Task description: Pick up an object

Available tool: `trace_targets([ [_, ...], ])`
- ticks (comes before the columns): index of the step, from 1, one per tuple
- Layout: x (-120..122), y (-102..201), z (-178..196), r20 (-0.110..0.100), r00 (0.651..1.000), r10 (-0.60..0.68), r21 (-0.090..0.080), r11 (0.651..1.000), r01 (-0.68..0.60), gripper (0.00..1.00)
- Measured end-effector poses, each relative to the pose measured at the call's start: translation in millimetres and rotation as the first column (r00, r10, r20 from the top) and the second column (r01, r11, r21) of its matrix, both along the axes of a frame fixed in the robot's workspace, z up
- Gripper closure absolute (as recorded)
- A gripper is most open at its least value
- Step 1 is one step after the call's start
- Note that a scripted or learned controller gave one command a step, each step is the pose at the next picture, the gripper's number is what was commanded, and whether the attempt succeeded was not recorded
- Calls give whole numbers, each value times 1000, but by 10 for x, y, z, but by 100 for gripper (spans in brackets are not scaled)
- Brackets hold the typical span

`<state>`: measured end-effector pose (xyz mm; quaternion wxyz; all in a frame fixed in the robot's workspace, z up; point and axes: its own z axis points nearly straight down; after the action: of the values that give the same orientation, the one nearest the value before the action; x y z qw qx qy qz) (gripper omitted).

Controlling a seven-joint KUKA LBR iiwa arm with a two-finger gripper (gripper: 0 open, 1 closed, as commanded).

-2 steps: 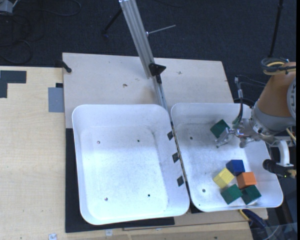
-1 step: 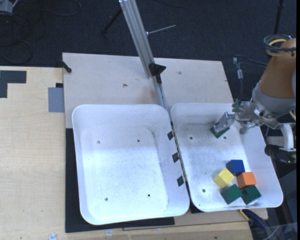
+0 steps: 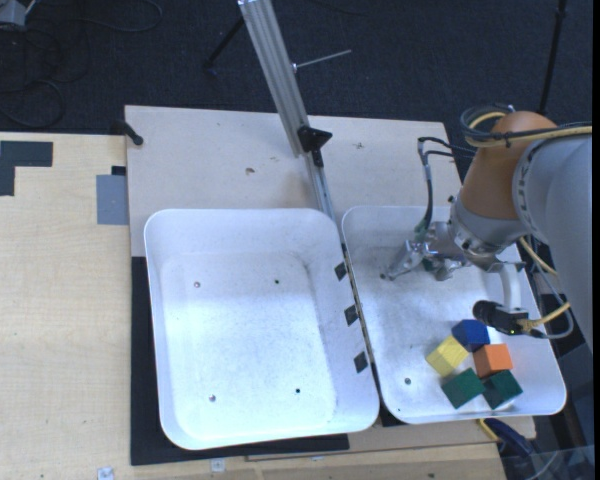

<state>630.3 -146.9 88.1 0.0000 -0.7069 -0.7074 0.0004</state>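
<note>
Camera view: the gripper [image 3: 402,265] is seen low over the right bin [image 3: 410,368], fingers apart, nothing held. Blocks [image 3: 472,360] are clustered well apart.

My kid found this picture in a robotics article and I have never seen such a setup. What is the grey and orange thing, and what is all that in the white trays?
The grey and orange thing is a robot arm, reaching in from the right. One camera fixed above the bench took the picture, looking down at a slant. At the arm's end is a small metal pincer, its tool for grasping; it sits low over the right bin, and nothing shows between its fingers. The bench bears two shallow white trays: the left bin and the right one. In the right bin's near corner lies a cluster of small blocks: a blue block, a yellow block, an orange block and two green blocks. The arm's job is to pick one up.
</note>
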Motion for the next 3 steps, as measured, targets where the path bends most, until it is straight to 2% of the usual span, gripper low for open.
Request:
trace_targets([
  [1,-5,2,23,-2,1000,2,0,1000,-2,0],
  [2,-534,-499,30,-3,1000,-6,2,1000,6,0],
  [3,-70,-101,27,2,1000,4,2,1000,-4,0],
])
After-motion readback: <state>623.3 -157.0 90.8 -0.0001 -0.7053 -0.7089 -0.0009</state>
